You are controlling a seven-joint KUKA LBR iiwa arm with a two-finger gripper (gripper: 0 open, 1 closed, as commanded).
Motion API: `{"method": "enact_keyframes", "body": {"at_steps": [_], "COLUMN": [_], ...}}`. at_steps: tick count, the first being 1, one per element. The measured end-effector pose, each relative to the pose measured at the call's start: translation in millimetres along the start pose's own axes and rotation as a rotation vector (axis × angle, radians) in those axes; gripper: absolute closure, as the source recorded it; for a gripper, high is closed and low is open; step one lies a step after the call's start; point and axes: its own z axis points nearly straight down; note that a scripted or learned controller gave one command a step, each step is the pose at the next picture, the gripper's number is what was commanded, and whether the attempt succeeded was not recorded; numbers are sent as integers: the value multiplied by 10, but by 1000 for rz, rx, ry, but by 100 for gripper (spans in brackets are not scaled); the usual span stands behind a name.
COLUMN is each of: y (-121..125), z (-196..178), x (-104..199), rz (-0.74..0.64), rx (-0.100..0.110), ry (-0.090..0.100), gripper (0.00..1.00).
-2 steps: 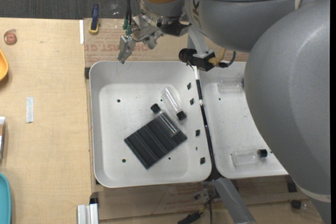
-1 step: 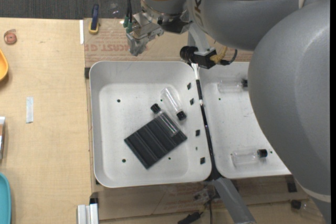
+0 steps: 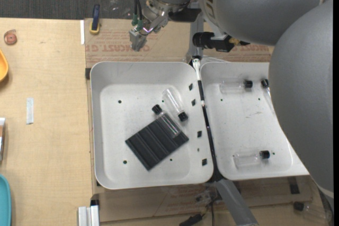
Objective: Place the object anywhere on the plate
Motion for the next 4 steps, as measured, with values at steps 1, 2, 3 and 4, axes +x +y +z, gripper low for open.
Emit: {"method": "enact_keyframes", "body": {"at_steps": [1,2,3,4], "y": [-59,-153,-27,17], "z": [-232,-556,-471,-561], "x": [-5,262,134,92], "rz": [-241,-559,-738,-937], "rx": [-1,-3,-3,-4], "ry": [0,0,0,-2], "gripper": [100,100,100,100]}}
